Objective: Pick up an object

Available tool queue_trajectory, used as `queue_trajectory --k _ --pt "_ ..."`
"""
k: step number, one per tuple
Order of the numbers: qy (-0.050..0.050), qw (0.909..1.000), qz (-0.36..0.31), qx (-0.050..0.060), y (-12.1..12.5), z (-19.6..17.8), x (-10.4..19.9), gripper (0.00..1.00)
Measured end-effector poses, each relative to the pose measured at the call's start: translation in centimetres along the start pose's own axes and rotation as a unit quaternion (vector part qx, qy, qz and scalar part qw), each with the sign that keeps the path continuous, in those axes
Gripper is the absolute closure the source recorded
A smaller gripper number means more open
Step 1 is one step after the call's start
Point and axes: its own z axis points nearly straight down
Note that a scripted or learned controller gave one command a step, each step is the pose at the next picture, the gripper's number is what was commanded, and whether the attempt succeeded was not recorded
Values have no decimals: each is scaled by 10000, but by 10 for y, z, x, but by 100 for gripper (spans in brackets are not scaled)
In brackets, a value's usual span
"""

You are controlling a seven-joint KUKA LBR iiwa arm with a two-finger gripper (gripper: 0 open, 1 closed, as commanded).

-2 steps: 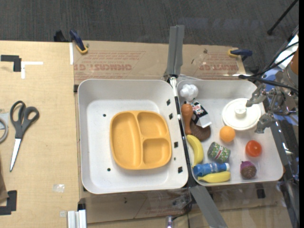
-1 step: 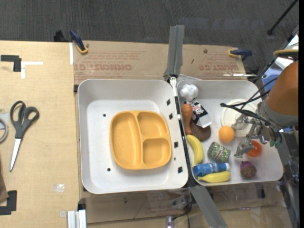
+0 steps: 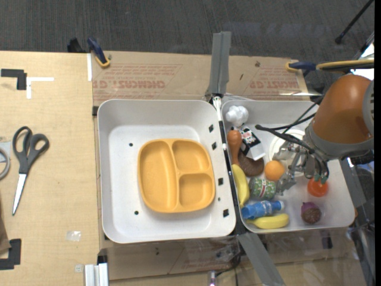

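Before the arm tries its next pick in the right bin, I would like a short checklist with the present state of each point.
1. Gripper is over the right bin, among the objects: ok.
2. Finger opening is visible: cannot tell; the metal parts blur together.
3. An object is already held: cannot tell; nothing shows clearly between the fingers.
4. A target lies close: ok; the orange ball is just left of the gripper and the red tomato just right.
5. Room around the target: not ok; the orange ball touches the dark brown piece and the green can.
6. Yellow divided plate lies flat in the left bin: ok.
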Motion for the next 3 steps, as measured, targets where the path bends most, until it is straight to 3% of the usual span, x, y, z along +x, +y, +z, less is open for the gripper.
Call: queue_trajectory --k 1,3 --pt "-12 9997 -251 49 31 0 -52 0" --pt "9 9956 933 20 58 1 -61 0"
